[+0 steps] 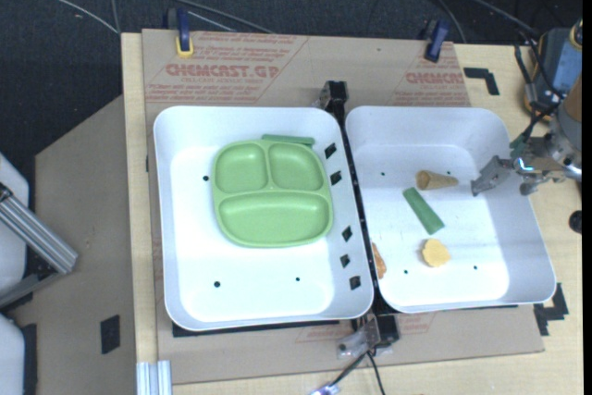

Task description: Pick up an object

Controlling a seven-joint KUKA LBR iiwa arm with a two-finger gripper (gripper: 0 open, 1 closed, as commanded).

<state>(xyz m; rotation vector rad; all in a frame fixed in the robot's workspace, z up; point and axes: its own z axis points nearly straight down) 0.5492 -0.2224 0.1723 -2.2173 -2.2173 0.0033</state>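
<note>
Surveying from largest to smallest: the tabletop [231,51] carries two shallow white bins side by side. The left bin [185,227] at centre-left of the frame holds a green divided plate [272,194], with a thin green strip [289,141] showing just past the plate's upper edge. The right bin [499,254] at centre-right holds three loose items, all lying flat: a green stick [423,209] near the bin's middle, a tan cone-like piece [436,180] just above it, and a small yellow lump [435,253] below it. An orange sliver [378,262] sits at the seam between the bins.

Task status: no pick made yet, by my reading. The arm [564,79] enters at the right edge of the frame, and the claw [507,174] hangs over the right side of the right bin, to the right of the cone-like piece and apart from it. Its two fingers look spread, with nothing between them. Descent, closing and lift all remain to be done; the cone-like piece is the nearest candidate.

Hard to make out: the arm is cut off by the right edge of the frame. The claw's height above the bin floor cannot be judged from this slanted view. What the yellow lump and orange sliver are stays unclear; both too small.
</note>
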